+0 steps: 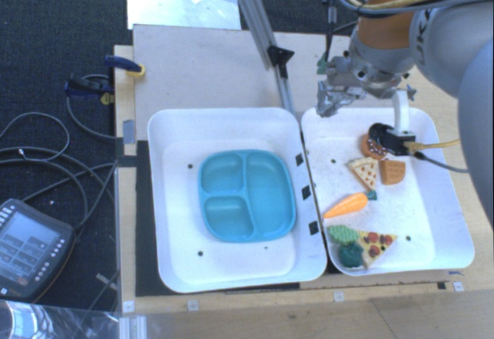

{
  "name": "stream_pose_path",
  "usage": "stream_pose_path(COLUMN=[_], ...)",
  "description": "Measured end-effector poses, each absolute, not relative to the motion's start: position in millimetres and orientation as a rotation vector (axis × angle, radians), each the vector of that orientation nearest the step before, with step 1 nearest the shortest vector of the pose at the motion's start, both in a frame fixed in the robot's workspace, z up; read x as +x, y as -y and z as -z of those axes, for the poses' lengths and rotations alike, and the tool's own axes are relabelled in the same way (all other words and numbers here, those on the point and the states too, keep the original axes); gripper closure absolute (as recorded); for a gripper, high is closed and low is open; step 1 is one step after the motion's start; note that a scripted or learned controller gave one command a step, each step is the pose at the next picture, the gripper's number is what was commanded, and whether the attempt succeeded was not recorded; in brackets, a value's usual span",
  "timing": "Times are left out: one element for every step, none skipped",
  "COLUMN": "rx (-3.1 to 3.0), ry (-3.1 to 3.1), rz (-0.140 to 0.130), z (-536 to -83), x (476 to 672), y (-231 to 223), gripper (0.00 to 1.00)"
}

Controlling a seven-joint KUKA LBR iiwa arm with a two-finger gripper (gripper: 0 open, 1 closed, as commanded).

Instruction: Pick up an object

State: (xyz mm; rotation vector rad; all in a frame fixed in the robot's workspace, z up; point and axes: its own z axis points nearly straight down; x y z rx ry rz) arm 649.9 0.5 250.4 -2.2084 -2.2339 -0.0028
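The right bin (444,198) holds several toy foods. A brown round piece (372,148) lies at the back, with a pizza wedge (362,172) and a toast piece (392,171) just in front of it. An orange carrot (346,205) lies mid-bin. At the front are a green leafy piece (343,235), a second pizza slice (377,242) and a dark green piece (352,255). My gripper (332,102) hangs over the bin's far left corner, well behind the foods, with nothing seen in it.
The left bin (174,175) carries a blue divided plate (248,195). A slanted metal pole (258,17) comes down to the seam between the bins. A black fitting with a yellow cable (390,137) sits by the brown piece. The grey arm (455,28) fills the upper right.
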Motion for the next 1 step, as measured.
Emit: stream_pose_path(rx=[-2.208], ry=[2.233], rz=[0.003], z=[-242.0], x=[647.5], y=[-54.5], gripper=[1.00])
